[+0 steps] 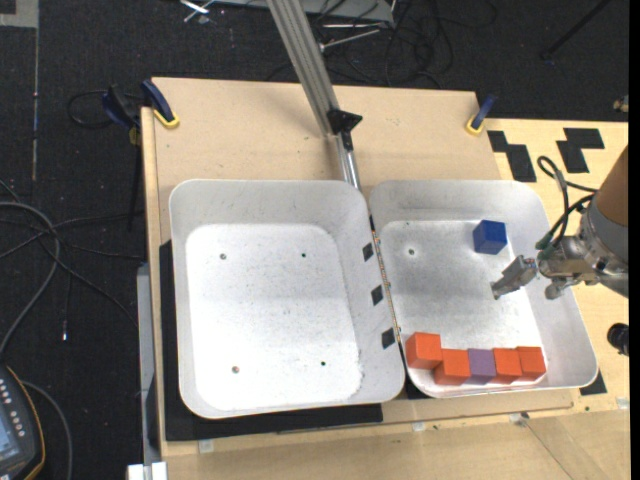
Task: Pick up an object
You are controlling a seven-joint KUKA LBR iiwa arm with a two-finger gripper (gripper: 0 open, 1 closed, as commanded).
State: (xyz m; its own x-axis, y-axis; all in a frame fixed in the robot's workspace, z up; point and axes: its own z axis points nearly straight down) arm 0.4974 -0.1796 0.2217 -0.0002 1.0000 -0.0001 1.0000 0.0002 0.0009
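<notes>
Blocks, small and hard-looking, all in the right bin [560,313]. Left bin [185,298]: listed without contents. Row at the right bin's near wall, left to right: orange block [424,348], orange block [455,366], purple block [481,364], orange block [508,363], orange block [531,361], packed touching. Blue block [489,236]: alone near the far wall, likely light, rigid, free sides easiest to pinch. Gripper [510,278]: between blue block and row, fingers apparently spread, pinching nothing. Labels or writing: none legible.
</notes>
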